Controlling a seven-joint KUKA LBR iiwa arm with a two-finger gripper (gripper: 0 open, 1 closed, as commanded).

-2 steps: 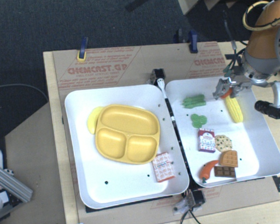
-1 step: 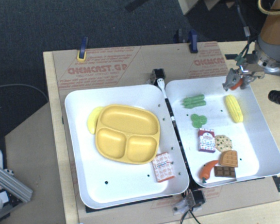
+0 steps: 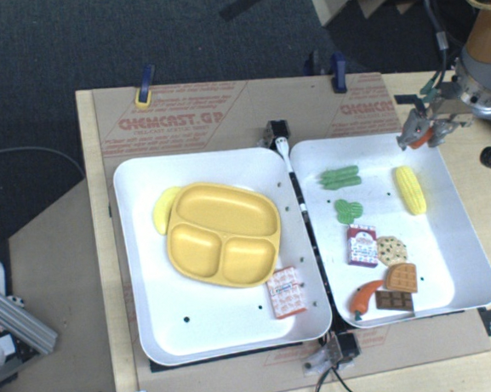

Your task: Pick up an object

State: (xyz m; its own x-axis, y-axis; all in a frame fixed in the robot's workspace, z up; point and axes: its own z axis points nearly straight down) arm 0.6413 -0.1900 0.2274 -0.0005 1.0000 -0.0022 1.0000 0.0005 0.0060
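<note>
My gripper [image 3: 417,131] hangs over the far right corner of the right bin [image 3: 463,240], up and to the right of a yellow corn cob [image 3: 410,189]. It holds nothing that I can see. The same bin holds green beans [image 3: 339,177], a green broccoli piece [image 3: 348,211], a red-and-white packet [image 3: 363,245], a cookie [image 3: 391,249], a waffle [image 3: 401,277], a brown chocolate bar [image 3: 394,302] and an orange carrot [image 3: 366,296]. In the left bin [image 3: 145,268] lie a yellow divided plate [image 3: 223,234], a yellow piece [image 3: 165,208] tucked under its left edge, and a small packet [image 3: 286,292].
The two bins meet along a raised middle ridge [image 3: 304,228]. Clamps [image 3: 143,93] [image 3: 338,73] grip the far edge of the cardboard base. The arm [image 3: 482,68] comes in from the upper right, trailing cables.
</note>
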